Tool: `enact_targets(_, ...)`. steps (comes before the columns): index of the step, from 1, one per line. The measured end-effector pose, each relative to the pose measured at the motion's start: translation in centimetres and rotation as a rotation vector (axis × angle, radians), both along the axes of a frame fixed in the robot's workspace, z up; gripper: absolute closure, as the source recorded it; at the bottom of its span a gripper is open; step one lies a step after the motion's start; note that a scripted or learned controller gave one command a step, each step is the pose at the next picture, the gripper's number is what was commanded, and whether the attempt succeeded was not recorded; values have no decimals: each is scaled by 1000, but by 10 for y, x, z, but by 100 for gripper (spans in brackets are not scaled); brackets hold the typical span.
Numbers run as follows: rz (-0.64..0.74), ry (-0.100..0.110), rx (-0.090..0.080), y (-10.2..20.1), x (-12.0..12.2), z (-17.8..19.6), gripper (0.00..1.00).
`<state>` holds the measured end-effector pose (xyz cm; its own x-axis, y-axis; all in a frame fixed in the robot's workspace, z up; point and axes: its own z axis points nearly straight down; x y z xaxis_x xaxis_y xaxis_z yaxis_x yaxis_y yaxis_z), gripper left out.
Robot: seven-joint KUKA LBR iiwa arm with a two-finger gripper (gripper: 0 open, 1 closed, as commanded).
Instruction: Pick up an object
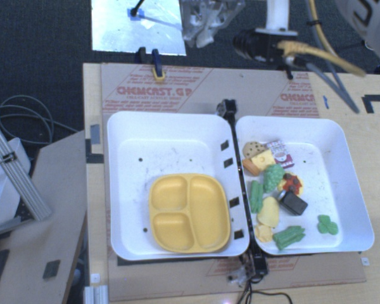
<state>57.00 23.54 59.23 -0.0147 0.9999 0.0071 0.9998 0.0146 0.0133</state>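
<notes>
The right bin point(342, 170) holds several toy foods along its left side. Among them are a cookie point(253, 149), an orange-yellow wedge point(259, 163), a red-and-white packet point(279, 151), green broccoli point(273, 177), a green pod point(256, 196), a black block point(295, 203), a yellow pear point(269, 212), a green vegetable point(289, 236) and a small green piece point(327, 225). My gripper point(202, 29) hangs high at the top of the view, beyond the far edge of the bench. It is well away from both bins, with nothing seen in it.
The left bin point(133, 151) holds a yellow divided plate point(190, 212) at its front right. A black divider point(235, 170) runs between the bins. A shiny metal sheet point(136, 18) lies behind the bench, and cables point(316, 49) trail at the top right.
</notes>
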Motion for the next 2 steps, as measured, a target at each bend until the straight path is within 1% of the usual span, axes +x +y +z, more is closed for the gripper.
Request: enact_targets(2, 4, -5, 2, 0, 0, 23, 100)
